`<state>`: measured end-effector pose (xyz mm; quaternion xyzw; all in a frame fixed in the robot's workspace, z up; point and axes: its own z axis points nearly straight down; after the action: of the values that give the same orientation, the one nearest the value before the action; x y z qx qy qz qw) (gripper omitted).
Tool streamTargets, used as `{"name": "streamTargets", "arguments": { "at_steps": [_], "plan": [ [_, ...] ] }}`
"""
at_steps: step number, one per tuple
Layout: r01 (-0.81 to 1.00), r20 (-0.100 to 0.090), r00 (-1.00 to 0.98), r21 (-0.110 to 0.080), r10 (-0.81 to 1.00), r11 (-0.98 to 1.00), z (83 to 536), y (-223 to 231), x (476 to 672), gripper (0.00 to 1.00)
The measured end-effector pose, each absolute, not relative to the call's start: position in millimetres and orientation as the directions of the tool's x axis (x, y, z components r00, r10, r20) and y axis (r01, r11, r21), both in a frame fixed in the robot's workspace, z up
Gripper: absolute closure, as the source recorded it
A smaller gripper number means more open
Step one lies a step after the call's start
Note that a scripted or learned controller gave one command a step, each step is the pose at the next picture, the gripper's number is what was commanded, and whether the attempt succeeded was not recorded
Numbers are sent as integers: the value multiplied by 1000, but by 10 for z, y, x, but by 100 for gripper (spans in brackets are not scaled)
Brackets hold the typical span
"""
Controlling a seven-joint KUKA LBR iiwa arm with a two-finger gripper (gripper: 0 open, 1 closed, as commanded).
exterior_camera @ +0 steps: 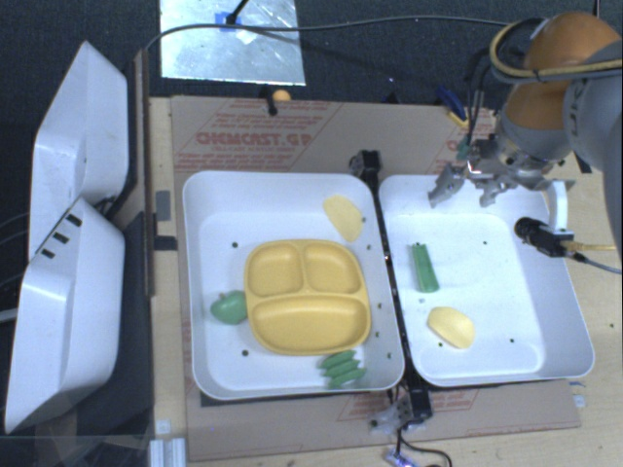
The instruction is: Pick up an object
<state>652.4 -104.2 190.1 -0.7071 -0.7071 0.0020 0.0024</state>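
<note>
Two white bins: left bin [200,261], right bin [555,319]. Yellow divided tray [307,295] in the left one, with a pale yellow piece [343,217], a green rounded piece [230,307] and a green ridged pod [342,367]. In the right one, a green stick [424,267] and a yellow lump [451,326]. Tan cardboard [253,136] with red lettering under both. Grey arm [594,115] with orange band; metallic grey tool [469,188]. Shiny silver sheet [232,22] with a blue tab on dark speckled floor [78,8].
</note>
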Motion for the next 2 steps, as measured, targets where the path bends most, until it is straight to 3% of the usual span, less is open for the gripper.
{"name": "streamTargets", "arguments": {
  "at_steps": [1,2],
  "plan": [
    [1000,0,-1,1,1000,1,1943,-1041,6541,0],
    [1000,1,-1,-3,1000,1,1407,-944,6569,0]
  ]
}}
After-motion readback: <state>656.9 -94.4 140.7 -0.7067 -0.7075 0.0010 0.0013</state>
